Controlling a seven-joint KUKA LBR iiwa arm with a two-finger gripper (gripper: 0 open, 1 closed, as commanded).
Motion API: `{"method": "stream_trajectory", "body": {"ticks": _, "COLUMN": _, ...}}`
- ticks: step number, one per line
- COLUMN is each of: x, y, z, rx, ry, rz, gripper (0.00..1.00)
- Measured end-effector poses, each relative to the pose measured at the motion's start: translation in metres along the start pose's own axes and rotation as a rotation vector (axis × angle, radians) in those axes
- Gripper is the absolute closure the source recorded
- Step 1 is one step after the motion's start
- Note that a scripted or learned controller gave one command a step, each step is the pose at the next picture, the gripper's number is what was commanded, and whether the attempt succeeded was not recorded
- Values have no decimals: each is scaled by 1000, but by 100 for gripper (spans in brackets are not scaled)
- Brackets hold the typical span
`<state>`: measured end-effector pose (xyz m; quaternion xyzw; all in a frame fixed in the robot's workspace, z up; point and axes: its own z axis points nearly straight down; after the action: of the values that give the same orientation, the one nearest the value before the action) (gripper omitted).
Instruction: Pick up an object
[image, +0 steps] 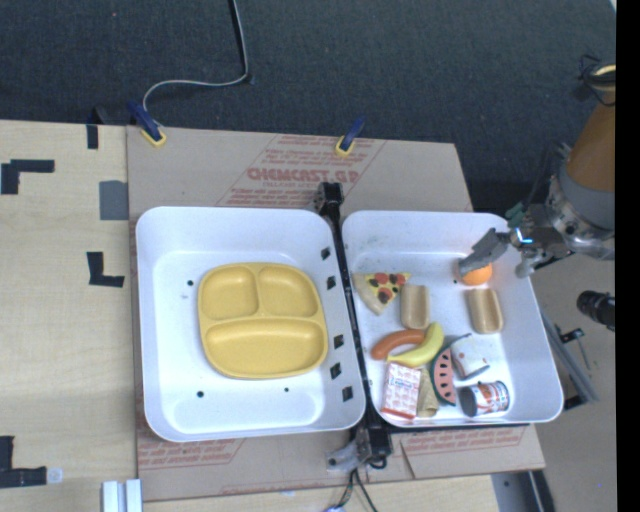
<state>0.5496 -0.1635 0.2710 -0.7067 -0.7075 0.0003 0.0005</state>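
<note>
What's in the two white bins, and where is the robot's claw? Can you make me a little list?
left bin: yellow divided plate
right bin: pizza slice, banana, hot dog, watermelon slice, can, two bread rolls
gripper: over the right bin's far right side
orange object: right under the gripper

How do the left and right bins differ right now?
The left bin holds a single yellow divided plate; the right bin holds many small toy foods, such as a banana and pizza slice. The gripper is over the right bin, not the left. Both are shallow and white.
</note>
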Motion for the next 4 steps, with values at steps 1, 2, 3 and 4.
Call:
{"method": "stream_trajectory", "body": {"ticks": 1, "x": -20, "y": -13, "z": 174, "rx": 2, "ry": 1, "rz": 1, "gripper": 0}}
{"method": "stream_trajectory", "body": {"ticks": 2, "x": 15, "y": 51, "z": 184, "rx": -7, "ry": -2, "rz": -1, "gripper": 0}}
{"method": "stream_trajectory", "body": {"ticks": 3, "x": 15, "y": 51, "z": 174, "rx": -8, "ry": -4, "rz": -1, "gripper": 100}}
{"method": "stream_trajectory", "body": {"ticks": 4, "x": 15, "y": 51, "z": 174, "rx": -8, "ry": -4, "rz": -1, "gripper": 0}}
